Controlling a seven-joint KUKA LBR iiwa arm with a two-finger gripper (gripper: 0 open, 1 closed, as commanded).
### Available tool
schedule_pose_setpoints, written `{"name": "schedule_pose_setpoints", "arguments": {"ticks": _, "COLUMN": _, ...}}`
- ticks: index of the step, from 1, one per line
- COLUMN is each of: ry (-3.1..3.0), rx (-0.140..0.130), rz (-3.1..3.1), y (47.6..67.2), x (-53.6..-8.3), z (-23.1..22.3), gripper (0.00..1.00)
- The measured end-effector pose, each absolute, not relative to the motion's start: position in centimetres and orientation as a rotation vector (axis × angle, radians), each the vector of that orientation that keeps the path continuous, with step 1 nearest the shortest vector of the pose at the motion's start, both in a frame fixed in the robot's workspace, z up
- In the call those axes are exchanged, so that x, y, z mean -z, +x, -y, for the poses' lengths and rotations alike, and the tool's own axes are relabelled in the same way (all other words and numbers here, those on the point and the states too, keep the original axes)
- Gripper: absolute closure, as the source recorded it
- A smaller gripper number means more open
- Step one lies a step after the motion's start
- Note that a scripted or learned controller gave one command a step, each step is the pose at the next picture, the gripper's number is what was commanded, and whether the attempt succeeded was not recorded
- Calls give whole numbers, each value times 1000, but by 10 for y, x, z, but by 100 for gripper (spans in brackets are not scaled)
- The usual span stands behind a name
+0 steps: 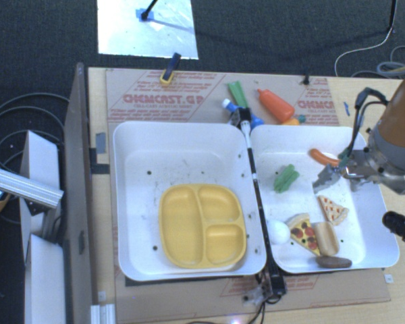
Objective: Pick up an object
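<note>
Gripper (326, 179) hovering in right bin (371, 137), finger spread unclear, nothing visibly gripped, pizza slice (333, 209) lying just below, green toy (285, 178) sitting left.

Robotics lab: bench (189, 86), white bins (128, 154), loose cables (13, 113).

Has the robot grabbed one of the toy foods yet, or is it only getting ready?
Nothing looks picked up yet. The grey arm's tool is low inside the right white bin, just above the small triangular pizza slice toy and near the orange hot dog toy. No toy shows between its fingers. The green toy lies to its left in the bin. Left to do: close on one toy and lift it.
</note>
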State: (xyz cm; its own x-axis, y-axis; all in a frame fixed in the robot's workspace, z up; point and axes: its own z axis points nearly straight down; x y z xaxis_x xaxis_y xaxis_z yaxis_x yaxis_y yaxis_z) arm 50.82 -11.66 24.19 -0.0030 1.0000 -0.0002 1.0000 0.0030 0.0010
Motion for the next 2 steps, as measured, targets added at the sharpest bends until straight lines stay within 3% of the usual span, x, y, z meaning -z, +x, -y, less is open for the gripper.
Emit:
{"name": "schedule_pose_setpoints", "arguments": {"ticks": 1, "ry": 2218, "rx": -4, "rz": -2223, "y": 494, "x": -81, "z": 84, "gripper": 0}}
{"name": "schedule_pose_setpoints", "arguments": {"ticks": 2, "ry": 2223, "rx": 2, "rz": -2215, "y": 486, "x": -85, "z": 144, "gripper": 0}}
